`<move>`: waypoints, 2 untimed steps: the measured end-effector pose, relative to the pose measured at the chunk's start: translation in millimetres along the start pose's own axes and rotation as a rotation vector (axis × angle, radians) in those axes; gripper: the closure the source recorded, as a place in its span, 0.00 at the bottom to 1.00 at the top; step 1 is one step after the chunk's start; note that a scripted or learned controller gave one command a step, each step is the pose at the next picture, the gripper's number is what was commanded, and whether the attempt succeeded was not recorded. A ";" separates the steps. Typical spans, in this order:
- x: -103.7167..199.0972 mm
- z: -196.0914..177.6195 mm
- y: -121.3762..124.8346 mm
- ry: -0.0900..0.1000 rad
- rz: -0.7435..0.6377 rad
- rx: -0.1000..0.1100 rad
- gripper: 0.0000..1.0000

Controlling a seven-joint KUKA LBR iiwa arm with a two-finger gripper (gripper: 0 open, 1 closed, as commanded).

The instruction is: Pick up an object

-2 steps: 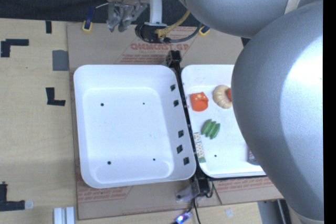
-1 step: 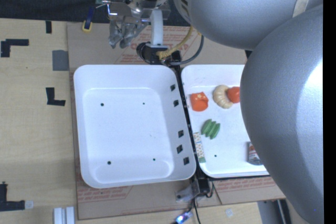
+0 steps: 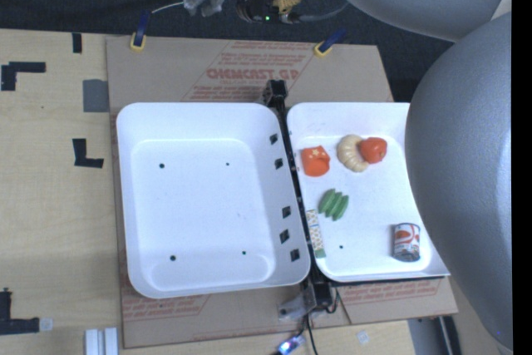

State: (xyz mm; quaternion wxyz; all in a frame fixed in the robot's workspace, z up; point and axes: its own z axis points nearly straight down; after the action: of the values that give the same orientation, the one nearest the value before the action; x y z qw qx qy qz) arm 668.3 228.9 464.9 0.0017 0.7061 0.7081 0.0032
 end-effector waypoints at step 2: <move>4.7 -81.3 -97.9 0.005 0.000 -0.009 1.00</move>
State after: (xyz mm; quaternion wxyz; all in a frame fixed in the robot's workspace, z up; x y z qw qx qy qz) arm 569.8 233.2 545.6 0.0032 0.7059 0.7082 0.0081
